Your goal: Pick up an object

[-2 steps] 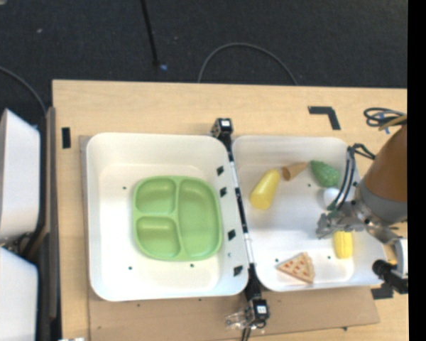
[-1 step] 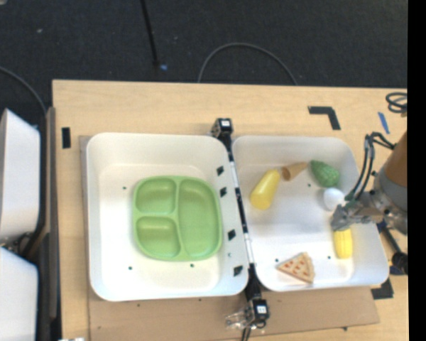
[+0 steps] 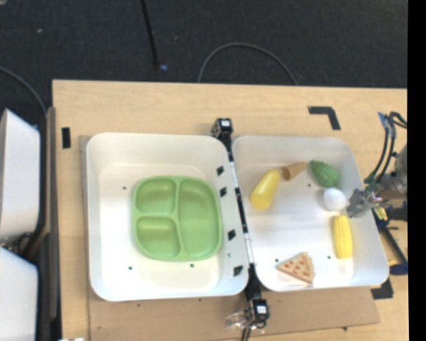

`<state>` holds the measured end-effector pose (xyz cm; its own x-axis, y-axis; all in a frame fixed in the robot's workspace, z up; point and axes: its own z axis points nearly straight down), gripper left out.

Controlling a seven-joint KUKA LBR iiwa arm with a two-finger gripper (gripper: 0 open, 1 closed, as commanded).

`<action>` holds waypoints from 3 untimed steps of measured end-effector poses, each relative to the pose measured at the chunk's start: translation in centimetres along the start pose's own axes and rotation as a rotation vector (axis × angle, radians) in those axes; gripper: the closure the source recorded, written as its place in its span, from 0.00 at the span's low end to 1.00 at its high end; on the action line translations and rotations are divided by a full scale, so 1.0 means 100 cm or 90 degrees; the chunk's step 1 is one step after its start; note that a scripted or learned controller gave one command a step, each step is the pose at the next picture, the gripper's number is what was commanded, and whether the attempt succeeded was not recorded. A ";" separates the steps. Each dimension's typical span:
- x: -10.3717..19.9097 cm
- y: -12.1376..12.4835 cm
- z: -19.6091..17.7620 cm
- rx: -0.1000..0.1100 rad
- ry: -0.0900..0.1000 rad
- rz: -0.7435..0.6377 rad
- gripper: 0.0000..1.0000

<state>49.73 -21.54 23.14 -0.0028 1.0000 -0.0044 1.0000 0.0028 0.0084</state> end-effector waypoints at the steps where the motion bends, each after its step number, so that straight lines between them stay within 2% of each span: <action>1: -0.002 0.002 -0.030 0.002 0.001 0.000 1.00; 3: 0.081 0.055 -0.034 0.004 0.002 -0.002 1.00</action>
<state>55.17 -13.38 26.52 -0.0062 1.0000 -0.0009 1.0000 0.0062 0.0024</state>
